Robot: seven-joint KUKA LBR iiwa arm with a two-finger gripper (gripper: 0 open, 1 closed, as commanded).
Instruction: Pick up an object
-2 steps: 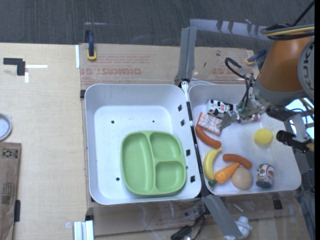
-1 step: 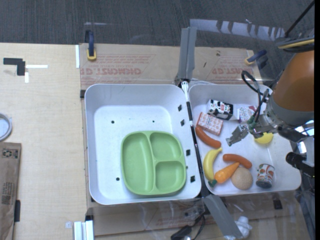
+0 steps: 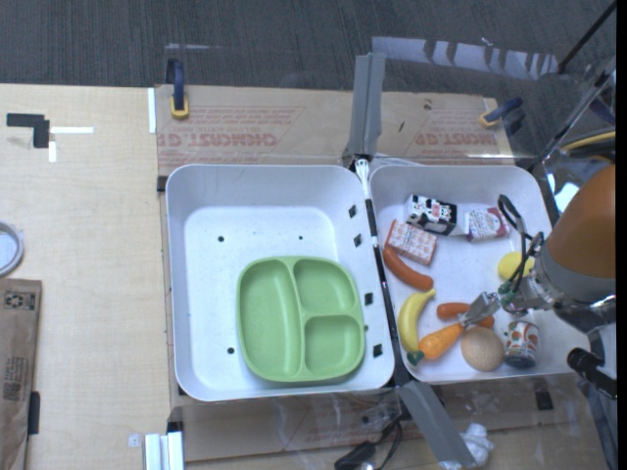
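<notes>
Grey arm with orange band enters right white bin (image 3: 534,179) from the right. Fingers (image 3: 480,310) low over the small red sausage-shaped toy (image 3: 453,310), tips at its right end; spread or pressed together: cannot tell. Just below lie an orange plastic carrot (image 3: 438,341) and a tan egg-shaped toy (image 3: 481,350). Left white bin (image 3: 196,262) carries a green three-compartment plate (image 3: 299,317).

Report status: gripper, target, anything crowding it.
Gripper low in right bin, holding nothing seen. Tips by small red sausage. Carrot, egg, can crowd close.
</notes>
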